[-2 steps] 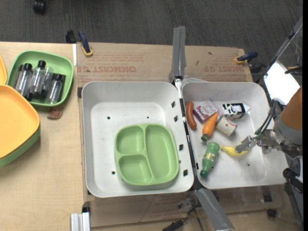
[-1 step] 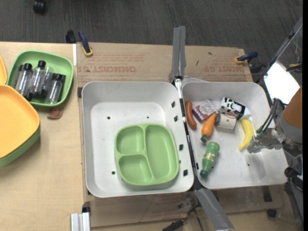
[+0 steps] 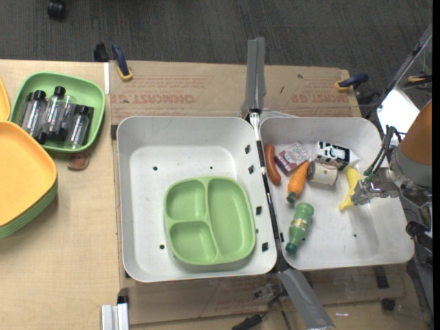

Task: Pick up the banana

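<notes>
The banana (image 3: 351, 186) lies in the right-hand bin (image 3: 357, 246), toward its right wall, tilted so its lower tip points down and left. Left of the banana sit a small can (image 3: 324, 174) and a carrot (image 3: 298, 179); a black-and-white item (image 3: 333, 153) lies just above and left of the banana, a pink packet (image 3: 292, 157) and a hot dog (image 3: 273, 165) further left, and a green bottle (image 3: 299, 227) below and left. The gripper (image 3: 366, 191) reaches in from the banana's right and sits right against its lower half; whether its fingers are spread or pressed together, I cannot tell, nor whether the fruit is actually between them. The main risk, as I judge it, is a glancing grasp: the banana is curved and slanted, so fingers closing near one end could squeeze it out sideways or let it pivot and drop on lifting. A push could also slide it left into the can. The bin wall right of the banana leaves little room to adjust.
</notes>
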`<state>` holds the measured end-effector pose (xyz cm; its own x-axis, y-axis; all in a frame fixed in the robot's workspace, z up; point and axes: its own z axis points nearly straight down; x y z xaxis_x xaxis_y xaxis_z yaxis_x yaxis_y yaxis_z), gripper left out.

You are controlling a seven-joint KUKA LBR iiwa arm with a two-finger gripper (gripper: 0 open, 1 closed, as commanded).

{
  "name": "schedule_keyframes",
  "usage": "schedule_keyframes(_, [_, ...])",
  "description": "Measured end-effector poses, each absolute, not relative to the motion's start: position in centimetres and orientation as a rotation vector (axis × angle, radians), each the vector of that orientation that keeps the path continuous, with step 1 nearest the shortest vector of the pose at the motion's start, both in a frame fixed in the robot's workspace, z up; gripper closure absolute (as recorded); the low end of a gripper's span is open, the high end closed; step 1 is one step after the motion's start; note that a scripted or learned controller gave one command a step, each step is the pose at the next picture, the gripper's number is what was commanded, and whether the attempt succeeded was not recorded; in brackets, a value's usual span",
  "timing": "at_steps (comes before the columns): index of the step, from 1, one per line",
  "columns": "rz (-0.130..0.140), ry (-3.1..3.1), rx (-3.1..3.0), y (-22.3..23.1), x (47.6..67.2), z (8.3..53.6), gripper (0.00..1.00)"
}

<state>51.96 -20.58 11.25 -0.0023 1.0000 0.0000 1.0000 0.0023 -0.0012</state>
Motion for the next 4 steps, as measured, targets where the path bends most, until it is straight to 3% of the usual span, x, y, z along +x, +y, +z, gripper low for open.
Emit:
schedule_keyframes(2, [0.002,-2.400,-2.031,-22.2,58.6,12.0,1.00])
schedule_keyframes(3, [0.003,-2.197,-2.244,-19.4,53.4,9.1,1.00])
schedule_keyframes(4, [0.003,-2.139,-2.297,-16.6,47.6,9.1,1.00])
